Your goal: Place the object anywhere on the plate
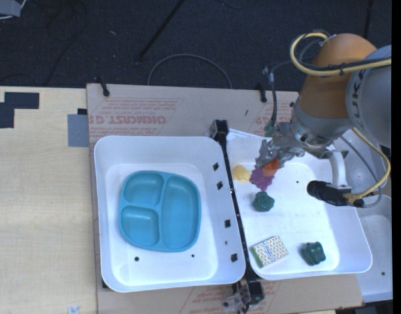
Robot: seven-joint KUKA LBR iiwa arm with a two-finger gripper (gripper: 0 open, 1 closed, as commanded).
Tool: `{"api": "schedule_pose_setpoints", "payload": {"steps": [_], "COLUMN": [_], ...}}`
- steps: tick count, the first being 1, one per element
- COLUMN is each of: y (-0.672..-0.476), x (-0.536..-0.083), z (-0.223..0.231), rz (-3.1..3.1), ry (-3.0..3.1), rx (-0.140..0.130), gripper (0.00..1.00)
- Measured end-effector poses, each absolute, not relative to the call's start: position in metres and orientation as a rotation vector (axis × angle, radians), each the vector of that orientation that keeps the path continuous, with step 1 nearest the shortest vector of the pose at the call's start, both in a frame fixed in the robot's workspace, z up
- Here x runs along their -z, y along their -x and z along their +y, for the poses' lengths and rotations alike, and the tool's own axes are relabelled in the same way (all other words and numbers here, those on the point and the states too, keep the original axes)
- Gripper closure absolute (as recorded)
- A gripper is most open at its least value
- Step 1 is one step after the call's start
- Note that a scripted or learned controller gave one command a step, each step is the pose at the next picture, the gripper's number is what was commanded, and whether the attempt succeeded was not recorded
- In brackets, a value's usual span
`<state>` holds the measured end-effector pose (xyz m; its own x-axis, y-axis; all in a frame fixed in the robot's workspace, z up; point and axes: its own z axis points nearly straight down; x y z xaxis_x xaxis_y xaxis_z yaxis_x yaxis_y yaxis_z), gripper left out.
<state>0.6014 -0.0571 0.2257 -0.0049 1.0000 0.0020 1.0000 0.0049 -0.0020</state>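
The blue plate [159, 210], with its 3 compartments, is lying bare in the left bin [108, 156], so the placing is not yet done. Across the black divider, the right bin [347, 237] is carrying a yellow piece [241, 173], a purple object [260, 178], a dark green lump [263, 202], a patterned card [269, 251] and a teal block [313, 253]. The hand [271, 157] is hovering low over the bin's upper left part, directly above the purple object and an orange bit [271, 166] just beside it.

How far its fingers are spread I cannot tell, nor whether anything is truly gripped, because the wrist is hiding them from this angle. Judging by position, the purple object is looking like the target, and the step in hand is the grasp.

To do it well:
- centre over the purple object alone, since the orange bit and yellow piece are crowding it
- lift straight up before travelling, clearing the divider
- release low over any of the 3 compartments, well inside the rim

A pinch catching 2 items at once seems the main risk.
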Motion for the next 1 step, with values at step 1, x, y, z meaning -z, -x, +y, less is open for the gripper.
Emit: {"api": "schedule_pose_setpoints", "payload": {"steps": [1], "y": [-0.6156], "x": [-0.2291], "z": [0.0004], "rz": [-2.225], "ry": [2.214], "rx": [0.001], "gripper": [1.00]}}
